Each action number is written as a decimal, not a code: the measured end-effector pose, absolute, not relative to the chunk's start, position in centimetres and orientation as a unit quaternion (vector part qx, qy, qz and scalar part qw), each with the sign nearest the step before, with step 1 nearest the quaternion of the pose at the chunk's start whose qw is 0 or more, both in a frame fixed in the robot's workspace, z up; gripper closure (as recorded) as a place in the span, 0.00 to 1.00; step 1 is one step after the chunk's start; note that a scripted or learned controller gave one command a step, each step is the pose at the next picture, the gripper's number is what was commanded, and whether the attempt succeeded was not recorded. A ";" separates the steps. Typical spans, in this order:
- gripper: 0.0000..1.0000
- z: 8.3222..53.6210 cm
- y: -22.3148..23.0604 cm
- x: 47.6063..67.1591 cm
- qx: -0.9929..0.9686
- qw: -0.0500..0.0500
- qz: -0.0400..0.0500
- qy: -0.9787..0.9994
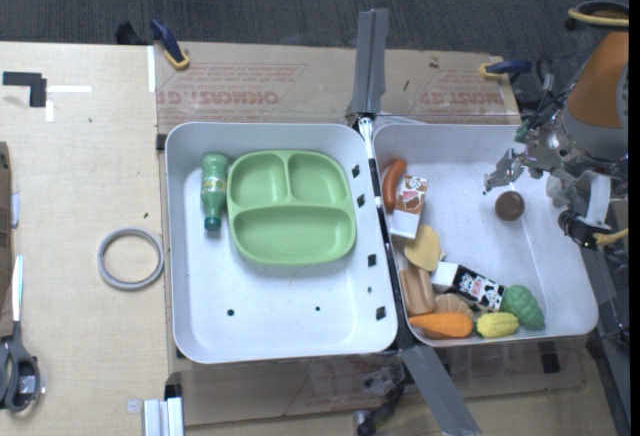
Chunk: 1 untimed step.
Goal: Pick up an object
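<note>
1. A green bottle (pixel 213 190) lies at 9 o'clock beside the green plate (pixel 291 206) in the left bin (pixel 270 324).
2. Toy foods pile at 7 o'clock in the right bin (pixel 560 264).
3. The gripper (pixel 508 174) hangs just above a brown ball (pixel 510 206), at 2 o'clock; I cannot tell about its fingers.

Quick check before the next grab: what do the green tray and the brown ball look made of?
The green tray looks like moulded plastic with a matte finish: one even colour, rounded dividers. The brown ball looks smooth and hard, perhaps plastic or wood; it is too small to tell.
</note>
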State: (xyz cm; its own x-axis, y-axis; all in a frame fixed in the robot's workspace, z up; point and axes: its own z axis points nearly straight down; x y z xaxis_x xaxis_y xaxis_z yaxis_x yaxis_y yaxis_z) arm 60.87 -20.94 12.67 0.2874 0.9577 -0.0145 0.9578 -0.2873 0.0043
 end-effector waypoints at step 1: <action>0.00 15.7 -16.6 56.6 0.791 0.000 -0.001 0.612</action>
